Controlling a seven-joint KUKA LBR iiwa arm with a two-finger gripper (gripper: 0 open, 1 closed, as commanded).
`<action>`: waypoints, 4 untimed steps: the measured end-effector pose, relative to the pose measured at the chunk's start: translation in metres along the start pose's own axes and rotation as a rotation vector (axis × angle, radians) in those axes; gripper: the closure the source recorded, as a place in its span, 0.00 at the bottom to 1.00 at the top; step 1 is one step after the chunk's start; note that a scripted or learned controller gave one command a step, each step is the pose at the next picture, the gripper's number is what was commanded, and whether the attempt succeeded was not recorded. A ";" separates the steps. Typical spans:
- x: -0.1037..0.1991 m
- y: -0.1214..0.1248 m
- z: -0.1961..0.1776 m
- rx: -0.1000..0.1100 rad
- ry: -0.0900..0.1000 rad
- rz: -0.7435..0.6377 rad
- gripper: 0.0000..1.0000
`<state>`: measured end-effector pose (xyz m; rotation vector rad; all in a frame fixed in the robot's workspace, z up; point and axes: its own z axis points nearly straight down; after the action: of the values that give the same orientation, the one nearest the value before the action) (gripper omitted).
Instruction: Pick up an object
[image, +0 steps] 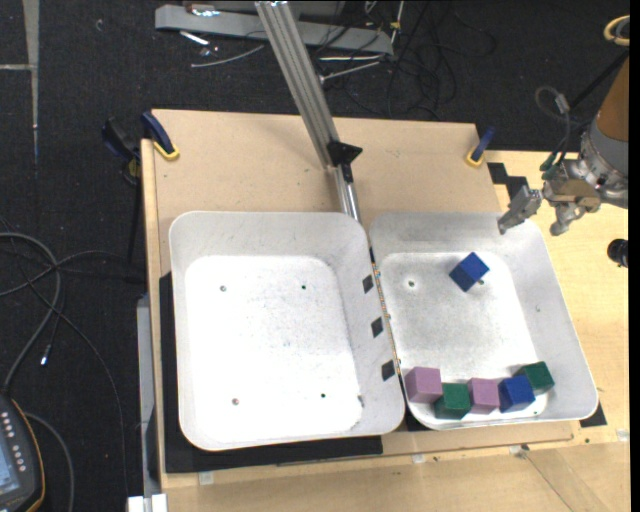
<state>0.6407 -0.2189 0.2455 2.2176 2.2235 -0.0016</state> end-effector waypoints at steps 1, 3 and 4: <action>0.054 0.028 0.154 0.003 0.002 -0.002 0.00; 0.068 -0.004 0.150 0.001 0.001 0.003 0.00; 0.067 -0.003 0.140 -0.001 0.001 0.004 1.00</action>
<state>0.6371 -0.1518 0.1057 2.2224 2.2185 0.0006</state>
